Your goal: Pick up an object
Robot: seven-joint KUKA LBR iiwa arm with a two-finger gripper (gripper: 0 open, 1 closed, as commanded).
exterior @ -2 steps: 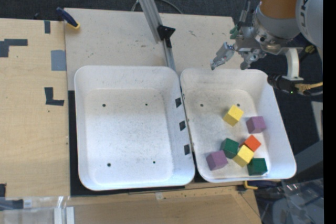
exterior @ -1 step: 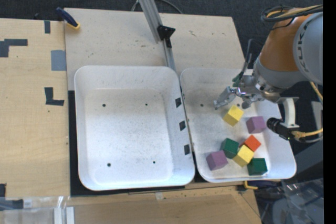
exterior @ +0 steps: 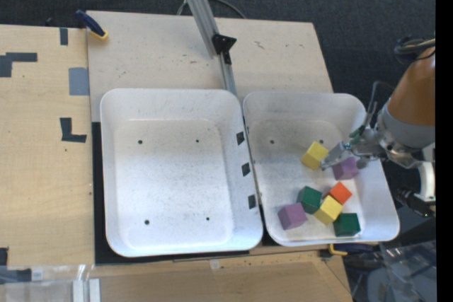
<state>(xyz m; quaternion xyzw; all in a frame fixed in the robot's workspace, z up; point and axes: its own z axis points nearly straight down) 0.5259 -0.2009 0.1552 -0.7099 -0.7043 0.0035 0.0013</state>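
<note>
- Over the right-hand white plastic bin (exterior: 368, 120), my claw (exterior: 338, 157) hangs between a yellow cube (exterior: 314, 155) and a purple cube (exterior: 346, 168).
- Whether my claw is clenched, I cannot tell; nothing is lifted yet.

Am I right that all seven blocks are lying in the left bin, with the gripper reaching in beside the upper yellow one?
Not quite: the blocks are in the right bin, not the left bin. The camera view shows this. The rest holds: seven blocks, and the gripper reaches in beside the upper yellow block.
</note>
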